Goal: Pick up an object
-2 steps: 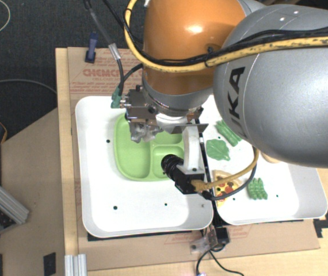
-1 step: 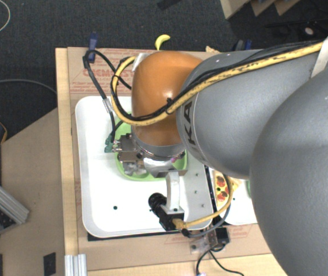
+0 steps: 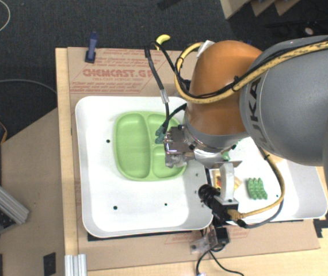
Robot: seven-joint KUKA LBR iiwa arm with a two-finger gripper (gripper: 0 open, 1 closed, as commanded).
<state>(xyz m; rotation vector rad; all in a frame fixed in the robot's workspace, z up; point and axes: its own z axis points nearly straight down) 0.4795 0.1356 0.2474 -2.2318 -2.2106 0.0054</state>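
Camera view: the pincer (image 3: 175, 148) sits over the right edge of the green divided tray (image 3: 141, 146) in the left bin (image 3: 95, 171); finger state cannot be determined.

The grey arm (image 3: 290, 96) sweeps in from the right, its orange band (image 3: 221, 91) bulging above the wrist, head pointed straight down near the inner edges of the two bins; cables loop around it.
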